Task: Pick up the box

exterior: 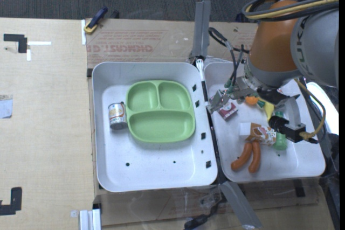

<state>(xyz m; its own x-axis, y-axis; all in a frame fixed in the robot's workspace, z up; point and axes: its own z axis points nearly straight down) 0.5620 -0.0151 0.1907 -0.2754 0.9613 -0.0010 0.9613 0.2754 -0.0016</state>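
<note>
arm low over the right bin, small red box at its tip

the grey arm (pixel 318 46) with its orange band (pixel 275 40) reaches in from the right and hangs over the upper part of the right bin (pixel 312 167). the gripper (pixel 226 97) sits low near that bin's left wall, its metal parts tangled with cables, and i cannot tell how wide it stands or whether it has anything in its grasp.

the small red box (pixel 228 110) lies tilted on the floor of the right bin, just beside the gripper's tip and close to the wall between the bins. whether the two touch is not clear.

further right in the same bin lie two sausages (pixel 247 156) side by side near the front, a printed packet (pixel 264 133) just above them, a yellow piece (pixel 269 110) and a small orange piece (pixel 252 99) partly under the arm.

the left bin (pixel 108 164) holds a green divided plate (pixel 160 111) near its middle, with a small tin can (pixel 117 116) lying on its side just beside the plate's left edge. both bins rest on a cardboard sheet (pixel 135 43) over the light wooden bench (pixel 38 132).
</note>
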